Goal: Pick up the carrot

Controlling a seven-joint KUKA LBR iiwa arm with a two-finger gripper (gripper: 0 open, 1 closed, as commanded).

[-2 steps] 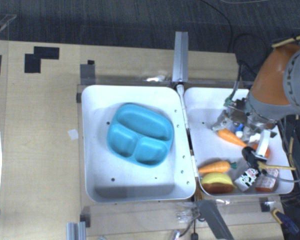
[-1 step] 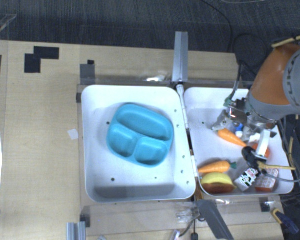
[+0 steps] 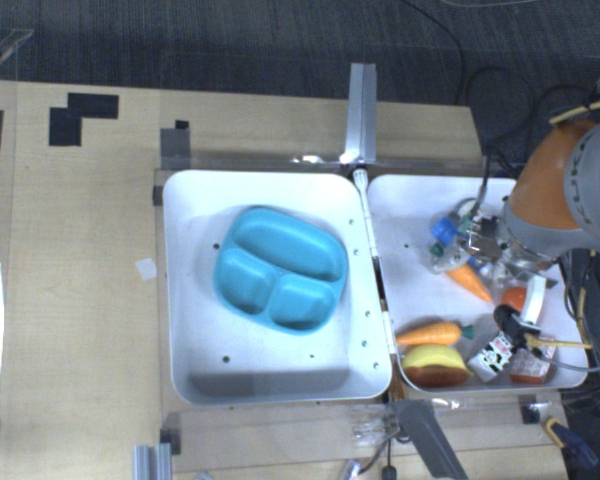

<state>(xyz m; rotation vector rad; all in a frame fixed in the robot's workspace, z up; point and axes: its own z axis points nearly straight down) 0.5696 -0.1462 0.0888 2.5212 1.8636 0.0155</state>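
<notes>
An orange carrot (image 3: 430, 333) with a green stub at its right end lies flat near the front of the right bin (image 3: 410, 218). A second orange, cone-shaped piece (image 3: 470, 281) lies further back, tip pointing to the lower right. My gripper (image 3: 458, 250) hangs low over the right bin's middle, just above and to the left of that cone-shaped piece and close to it. The gripper's metal head and blue fittings hide the spot where the two meet. The arm's orange band (image 3: 540, 188) sits behind it at the right.
A blue divided plate (image 3: 280, 268) lies in the left bin (image 3: 190, 298). At the right bin's front sit a yellow-and-red fruit (image 3: 437, 365), a black-and-white item (image 3: 495, 353), a red piece (image 3: 515, 298) and a brown-red object (image 3: 530, 368). A metal post (image 3: 361, 113) stands behind the bins.
</notes>
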